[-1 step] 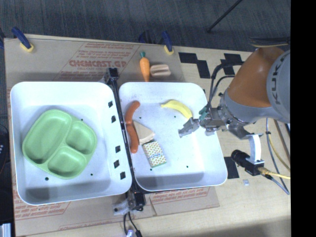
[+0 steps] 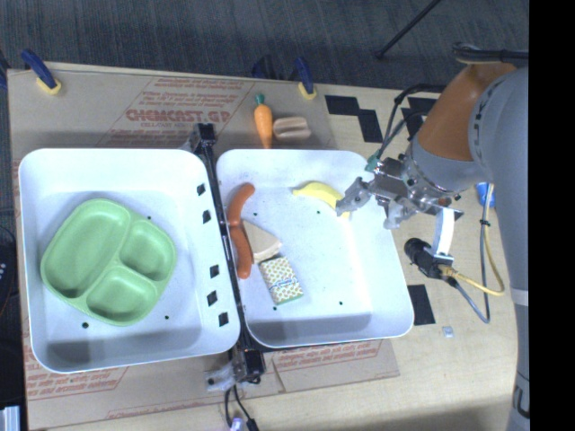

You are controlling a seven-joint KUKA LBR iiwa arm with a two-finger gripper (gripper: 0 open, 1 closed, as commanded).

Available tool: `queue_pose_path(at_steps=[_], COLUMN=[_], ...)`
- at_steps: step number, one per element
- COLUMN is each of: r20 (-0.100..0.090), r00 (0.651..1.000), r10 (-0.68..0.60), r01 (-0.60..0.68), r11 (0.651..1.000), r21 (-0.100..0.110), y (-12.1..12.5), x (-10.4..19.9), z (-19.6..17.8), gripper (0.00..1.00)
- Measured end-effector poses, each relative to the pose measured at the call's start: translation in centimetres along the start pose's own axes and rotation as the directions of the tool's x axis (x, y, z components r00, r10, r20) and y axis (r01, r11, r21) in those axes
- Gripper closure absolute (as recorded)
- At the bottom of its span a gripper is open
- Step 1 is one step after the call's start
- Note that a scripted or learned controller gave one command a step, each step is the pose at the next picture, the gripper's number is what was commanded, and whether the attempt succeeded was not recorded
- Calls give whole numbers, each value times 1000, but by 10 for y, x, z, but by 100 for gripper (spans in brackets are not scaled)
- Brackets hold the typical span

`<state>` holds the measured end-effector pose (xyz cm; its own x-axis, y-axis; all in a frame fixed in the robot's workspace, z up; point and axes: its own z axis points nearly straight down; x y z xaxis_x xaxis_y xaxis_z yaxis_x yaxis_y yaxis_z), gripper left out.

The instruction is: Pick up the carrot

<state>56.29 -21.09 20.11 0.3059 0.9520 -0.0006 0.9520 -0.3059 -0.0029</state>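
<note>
From my seat I see the gripper (image 2: pixel 357 196) at the right rim of the right bin (image 2: pixel 377 303), its fingers just beside the banana (image 2: pixel 316 191); I cannot tell whether they are spread or closed, and nothing shows between them. The grey arm (image 2: pixel 503 151) with its orange band (image 2: pixel 454 119) comes in from the right, trailing black and yellow cables over the bench.

The bench (image 2: pixel 467 366) is pale wood. The two white bins sit on a brown cardboard sheet (image 2: pixel 180 106) held by blue clamps (image 2: pixel 40 72) along its far edge. Beyond the bench the floor is dark grey carpet, with a thin dark rod crossing it at the upper right. Black square markers lie on the bench by the right bin's far corner and near its right side.

Red print on the cardboard reads roughly "CHEMCAST GP"; the smaller lines are too fine for me to read.

The carrot (image 2: pixel 262 124) lies outside both bins, on the cardboard just beyond the right bin's far rim, just beside a small brown and pale bun-like item (image 2: pixel 291 129). Its long axis runs near to far, green top pointing away from the bins, orange tip toward them.

In the right bin I also see two sausages (image 2: pixel 239 227) by the left wall, a tan wedge (image 2: pixel 262 241) and a small patterned packet (image 2: pixel 282 280). The left bin (image 2: pixel 54 348) holds a green divided plate (image 2: pixel 108 260).
</note>
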Motion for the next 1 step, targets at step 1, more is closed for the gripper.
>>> queue_pose_path(at_steps=[1], r20=[-1], r00=[997], r10=[81], r01=[-81], r11=[997], r21=[3], y=[46], x=[24], z=[97], gripper=[0])
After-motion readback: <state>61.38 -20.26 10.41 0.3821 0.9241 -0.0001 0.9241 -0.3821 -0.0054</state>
